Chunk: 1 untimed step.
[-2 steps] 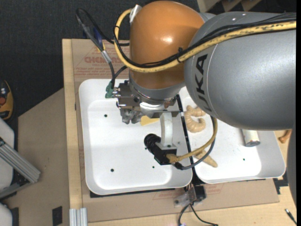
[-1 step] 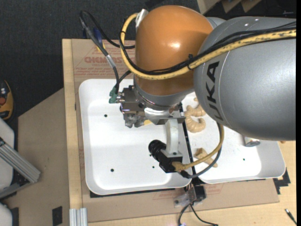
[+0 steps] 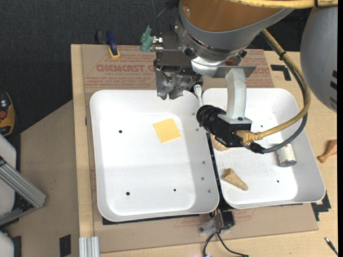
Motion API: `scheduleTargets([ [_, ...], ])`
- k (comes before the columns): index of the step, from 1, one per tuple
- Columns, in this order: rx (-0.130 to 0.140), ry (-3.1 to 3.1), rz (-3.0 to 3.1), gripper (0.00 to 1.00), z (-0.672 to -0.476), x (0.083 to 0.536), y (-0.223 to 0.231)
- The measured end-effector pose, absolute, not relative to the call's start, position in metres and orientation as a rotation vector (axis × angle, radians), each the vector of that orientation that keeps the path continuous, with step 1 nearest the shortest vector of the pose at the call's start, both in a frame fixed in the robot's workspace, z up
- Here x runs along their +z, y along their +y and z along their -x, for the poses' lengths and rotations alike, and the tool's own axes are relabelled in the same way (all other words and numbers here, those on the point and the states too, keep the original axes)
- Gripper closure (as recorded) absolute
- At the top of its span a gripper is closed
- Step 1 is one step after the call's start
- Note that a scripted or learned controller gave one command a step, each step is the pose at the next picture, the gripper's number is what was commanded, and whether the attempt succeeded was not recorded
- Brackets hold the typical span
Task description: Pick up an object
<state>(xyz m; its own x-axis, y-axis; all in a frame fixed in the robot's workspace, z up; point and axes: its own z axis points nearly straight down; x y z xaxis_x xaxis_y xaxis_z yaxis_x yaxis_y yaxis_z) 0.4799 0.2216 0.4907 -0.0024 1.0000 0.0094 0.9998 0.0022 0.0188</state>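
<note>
You have two shallow white bins side by side on a brown board: the left bin [image 3: 107, 159] and the right bin [image 3: 300, 159]. The left bin carries one item, a flat yellow square piece [image 3: 166, 130], lying just far of the bin's middle and a little toward its right side, apart from every wall. The right bin carries two items you can count clearly: a tan wedge-shaped piece [image 3: 235, 179] near the front, close to the dividing edge, and a small pale cylinder [image 3: 286, 155] toward the right wall, well apart from the wedge. A further tan scrap [image 3: 220, 143] peeks out beneath the black camera unit [image 3: 222, 125] mounted on the arm; what it is cannot be made out. The gripper [image 3: 172, 88] hangs above the far right corner of the left bin, near its rim, and nothing is visible between its fingers; whether they are spread or closed cannot be told from this angle. The yellow square sits nearer you than the gripper, not touching it.
</note>
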Motion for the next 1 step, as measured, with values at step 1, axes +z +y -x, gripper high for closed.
scheduleTargets([
  [1,-0.025,2.224,-2.227,1.00,-0.4774,0.3312,0.2242],
])
